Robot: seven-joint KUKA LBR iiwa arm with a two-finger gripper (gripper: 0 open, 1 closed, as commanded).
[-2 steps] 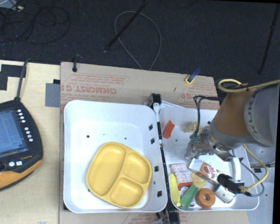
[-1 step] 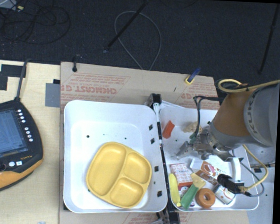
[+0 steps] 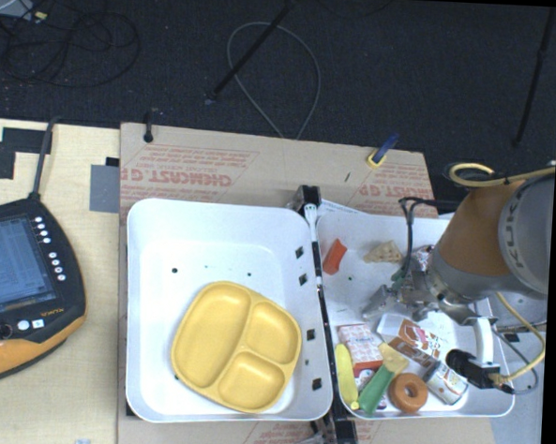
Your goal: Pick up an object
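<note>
Gripper (image 3: 397, 295) low in right bin (image 3: 352, 232) near orange block (image 3: 333, 256), claw state unclear, arm's bulk hiding bin's right side.

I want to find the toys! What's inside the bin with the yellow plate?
Just the yellow plate lies in the left bin, with three hollow sections. Whatever might sit under the plate is covered.

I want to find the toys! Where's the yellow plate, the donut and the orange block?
yellow plate (image 3: 236, 345): camera view, its middle ridge.
donut (image 3: 407, 392): camera view, its ring.
orange block (image 3: 334, 256): camera view, its top face.
</note>
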